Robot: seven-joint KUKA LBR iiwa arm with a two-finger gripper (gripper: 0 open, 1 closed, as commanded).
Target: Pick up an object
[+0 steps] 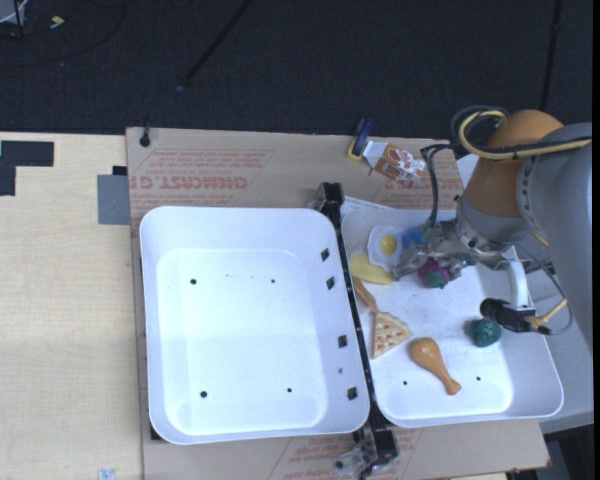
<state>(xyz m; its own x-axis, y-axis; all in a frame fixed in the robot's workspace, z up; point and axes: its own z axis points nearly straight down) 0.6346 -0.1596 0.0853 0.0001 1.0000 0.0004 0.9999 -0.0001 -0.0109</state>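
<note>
Gripper [427, 264] low among right-bin [540, 393] toys

A robotics lab test bench.

A grey KUKA arm [540, 183] with an orange band reaches over two shallow white bins [242, 323] clamped side by side on a cardboard sheet [210, 173] laid over a pale wood counter [50, 318]. Loose cables [20, 3] trail across dark carpet behind, and small toy foods [435, 363] serve as test pieces.

Grey arm [540, 193] with orange band, reaching in from the right, wrist angled down and leftward.
</note>
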